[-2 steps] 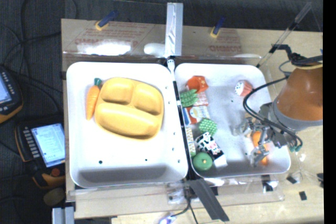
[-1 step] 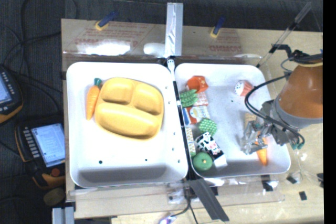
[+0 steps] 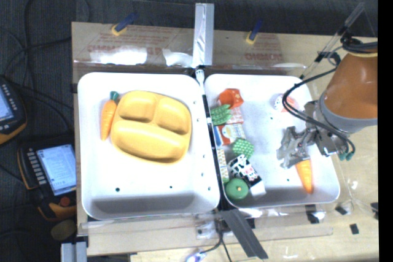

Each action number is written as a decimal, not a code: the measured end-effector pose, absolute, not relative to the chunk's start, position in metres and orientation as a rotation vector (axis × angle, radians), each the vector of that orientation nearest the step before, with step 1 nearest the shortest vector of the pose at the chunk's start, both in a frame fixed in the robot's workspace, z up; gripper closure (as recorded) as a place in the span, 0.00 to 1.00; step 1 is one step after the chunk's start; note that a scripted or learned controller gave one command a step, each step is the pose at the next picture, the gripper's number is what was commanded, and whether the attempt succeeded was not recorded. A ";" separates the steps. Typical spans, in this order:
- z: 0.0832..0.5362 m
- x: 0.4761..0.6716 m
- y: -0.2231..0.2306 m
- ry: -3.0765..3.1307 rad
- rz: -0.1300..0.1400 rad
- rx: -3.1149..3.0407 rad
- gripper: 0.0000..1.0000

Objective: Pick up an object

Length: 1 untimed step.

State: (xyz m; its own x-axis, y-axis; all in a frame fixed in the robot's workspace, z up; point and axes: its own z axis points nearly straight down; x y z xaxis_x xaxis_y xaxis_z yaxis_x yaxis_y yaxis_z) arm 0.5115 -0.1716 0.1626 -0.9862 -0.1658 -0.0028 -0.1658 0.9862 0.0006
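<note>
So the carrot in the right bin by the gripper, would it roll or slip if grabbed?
The carrot is a tapered cone, so it would likely roll in an arc rather than straight. It looks smooth and glossy, probably a light plastic toy, so it may squirt out of a pinch. It lies near the bin wall, which could stop it.

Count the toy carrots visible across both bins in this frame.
2. One carrot lies in the left bin, beside the yellow tray. The other carrot is in the right bin, just below the gripper. Others could be hidden.
</note>
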 end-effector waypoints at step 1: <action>0.163 0.511 -0.172 3.128 0.002 -0.261 0.00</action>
State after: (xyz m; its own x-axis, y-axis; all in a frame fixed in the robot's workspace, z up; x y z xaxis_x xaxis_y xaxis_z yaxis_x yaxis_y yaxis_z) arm 0.5114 -0.1716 0.1625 -0.9862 -0.1657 -0.0025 -0.1657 0.9862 0.0010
